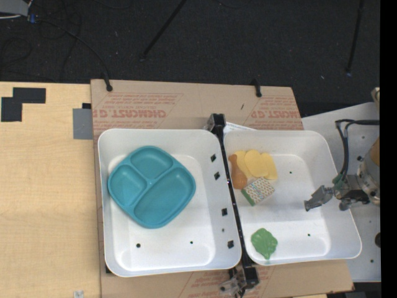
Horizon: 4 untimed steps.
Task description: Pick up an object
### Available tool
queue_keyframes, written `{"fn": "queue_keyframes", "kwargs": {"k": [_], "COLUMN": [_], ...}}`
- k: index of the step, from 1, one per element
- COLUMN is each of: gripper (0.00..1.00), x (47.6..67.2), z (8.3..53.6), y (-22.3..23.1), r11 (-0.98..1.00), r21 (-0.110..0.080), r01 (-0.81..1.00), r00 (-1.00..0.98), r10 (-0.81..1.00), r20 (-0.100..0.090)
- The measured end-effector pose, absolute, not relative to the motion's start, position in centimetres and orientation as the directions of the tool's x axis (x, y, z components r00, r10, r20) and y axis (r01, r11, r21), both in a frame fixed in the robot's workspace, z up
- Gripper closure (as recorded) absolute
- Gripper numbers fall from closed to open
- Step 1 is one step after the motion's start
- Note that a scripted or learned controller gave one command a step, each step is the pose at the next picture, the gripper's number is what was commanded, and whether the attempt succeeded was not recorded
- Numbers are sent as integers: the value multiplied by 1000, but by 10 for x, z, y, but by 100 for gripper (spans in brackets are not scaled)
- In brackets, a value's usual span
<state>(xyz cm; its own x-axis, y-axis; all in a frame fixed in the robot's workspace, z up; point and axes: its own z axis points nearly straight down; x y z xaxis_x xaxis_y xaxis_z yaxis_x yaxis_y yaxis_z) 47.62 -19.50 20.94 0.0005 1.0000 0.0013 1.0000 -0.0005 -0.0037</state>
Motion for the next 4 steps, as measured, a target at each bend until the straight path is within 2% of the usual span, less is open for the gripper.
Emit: {"fn": "queue_keyframes", "kwargs": {"k": [2, 3, 4], "gripper": [0, 0, 100], "x": [480, 481, 481], "z": [97, 88, 99], "y": [-197, -196, -197], "r11": [0, -1, -4], "r21": [-8, -3, -2], "r01": [1000, 1000, 1000], "r00": [0, 1, 4], "r10": [1000, 1000, 1000], "r20": [3, 1, 2]}}
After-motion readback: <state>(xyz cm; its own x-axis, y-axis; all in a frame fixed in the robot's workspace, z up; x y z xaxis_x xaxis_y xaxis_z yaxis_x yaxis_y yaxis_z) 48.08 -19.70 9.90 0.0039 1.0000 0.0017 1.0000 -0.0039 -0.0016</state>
